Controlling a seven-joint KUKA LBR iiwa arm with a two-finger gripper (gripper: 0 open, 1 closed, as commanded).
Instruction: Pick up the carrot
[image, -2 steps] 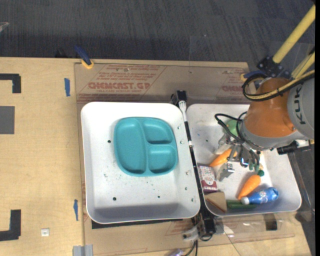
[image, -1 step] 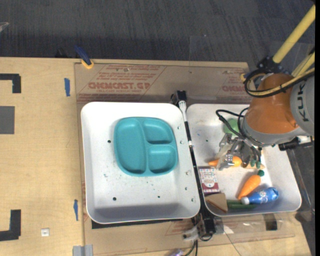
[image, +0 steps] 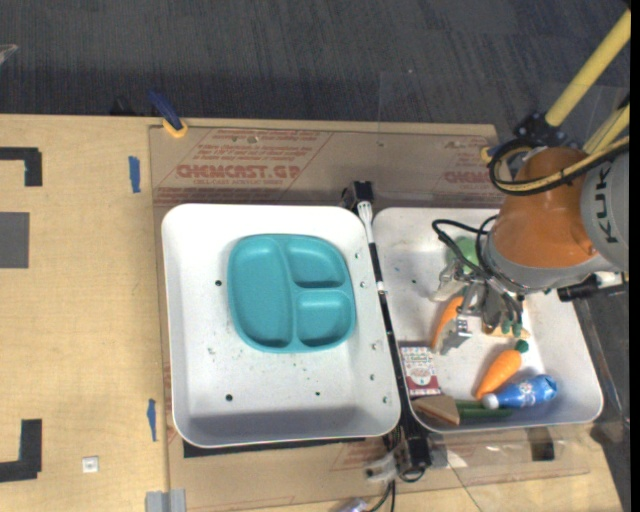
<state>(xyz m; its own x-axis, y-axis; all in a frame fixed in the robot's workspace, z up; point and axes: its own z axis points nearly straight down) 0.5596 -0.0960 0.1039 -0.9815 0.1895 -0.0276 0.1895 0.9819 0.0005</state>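
Note:
The carrot (image: 497, 371) is orange with a green top and lies tilted in the right bin (image: 585, 350), near its front right. My gripper (image: 468, 316) hangs low over the middle of that bin, just up and left of the carrot and apart from it. A second slim orange piece (image: 444, 319) lies right against the gripper's left side; I cannot tell whether it is held. The arm's orange band (image: 540, 225) covers the bin's back right part.
A blue bottle (image: 526, 392) lies just in front of the carrot, touching its tip. A red and white packet (image: 418, 366) and a brown block (image: 437, 410) sit at the bin's front left. The left bin (image: 190, 330) holds a teal divided plate (image: 292, 290).

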